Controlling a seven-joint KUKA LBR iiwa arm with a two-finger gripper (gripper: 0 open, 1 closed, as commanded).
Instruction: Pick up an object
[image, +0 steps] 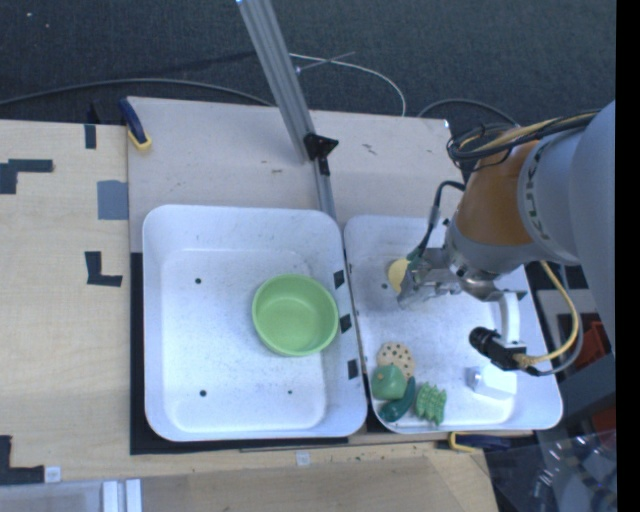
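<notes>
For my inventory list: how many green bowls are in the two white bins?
1. The green bowl sits in the left bin, toward its right side. The arm covers part of the right bin, so another could be hidden.

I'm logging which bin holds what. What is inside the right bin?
Inside the right bin: a yellow object beside the gripper, a speckled tan cookie, a green toy and a spiky green piece near the front edge. The arm covers part of the bin floor.

No text, label, brand or number can be read anywhere. The marks on the bench are too small to tell.
</notes>
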